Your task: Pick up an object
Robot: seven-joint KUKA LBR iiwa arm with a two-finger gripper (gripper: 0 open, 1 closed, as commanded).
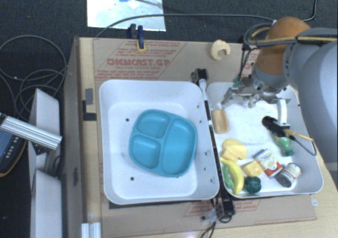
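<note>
Two white bins [113, 126], one blue divided plate [162, 142], one banana [235, 174], one small can [287, 174].

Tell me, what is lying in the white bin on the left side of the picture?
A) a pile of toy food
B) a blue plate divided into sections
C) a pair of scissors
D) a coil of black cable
B: the left bin holds a blue divided plate, while the toy food, such as the banana, lies in the right bin.
</note>
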